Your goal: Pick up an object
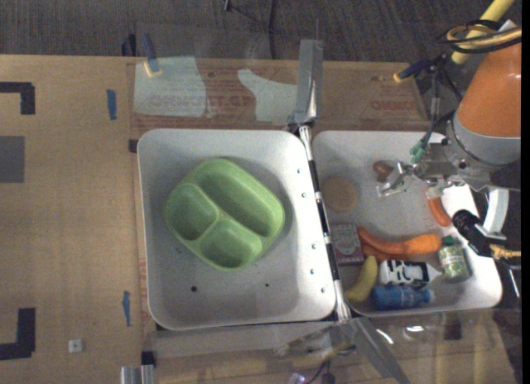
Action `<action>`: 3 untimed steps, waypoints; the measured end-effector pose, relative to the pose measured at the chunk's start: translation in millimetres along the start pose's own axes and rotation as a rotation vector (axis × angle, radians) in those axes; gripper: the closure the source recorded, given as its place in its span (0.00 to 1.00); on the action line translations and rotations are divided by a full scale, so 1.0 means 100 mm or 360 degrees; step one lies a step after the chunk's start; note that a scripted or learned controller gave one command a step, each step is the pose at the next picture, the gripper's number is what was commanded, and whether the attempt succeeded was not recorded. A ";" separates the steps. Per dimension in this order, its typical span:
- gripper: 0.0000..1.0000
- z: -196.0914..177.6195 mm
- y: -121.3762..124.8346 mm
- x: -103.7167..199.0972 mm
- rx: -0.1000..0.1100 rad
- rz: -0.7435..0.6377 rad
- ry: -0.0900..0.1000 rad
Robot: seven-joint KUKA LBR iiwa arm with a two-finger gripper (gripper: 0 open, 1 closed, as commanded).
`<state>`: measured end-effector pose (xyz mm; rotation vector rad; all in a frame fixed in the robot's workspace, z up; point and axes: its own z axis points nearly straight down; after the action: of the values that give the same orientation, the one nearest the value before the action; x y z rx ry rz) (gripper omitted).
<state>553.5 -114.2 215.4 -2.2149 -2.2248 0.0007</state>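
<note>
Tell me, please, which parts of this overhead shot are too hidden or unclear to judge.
- Claw, camera view: small and blurred, so its grip state cannot be read.
- Small orange object, camera view: upper end covered by the arm's wrist.
- Black-and-white item, camera view: partly under the carrot; print too small to read.
- Brown lump, camera view: too small to identify.

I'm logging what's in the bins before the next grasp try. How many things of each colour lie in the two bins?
Green: 2, the divided plate and the small green bottle
Orange: 2, the long carrot and an orange piece
Yellow: 1, the banana
Blue: 1, the blue bottle
Brown: 2, the round disc and a small lump
Total: 8
</note>
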 end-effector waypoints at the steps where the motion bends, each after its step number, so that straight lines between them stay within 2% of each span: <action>1: 0.00 1.21 -0.17 -0.35 -0.0007 -0.0022 -0.0003; 2: 0.00 1.12 -0.09 -0.69 -0.0009 -0.0156 -0.0005; 3: 1.00 1.02 -0.09 -0.72 -0.0014 -0.0147 -0.0007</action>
<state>544.9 -186.0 113.2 -2.1165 -2.3316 -0.0043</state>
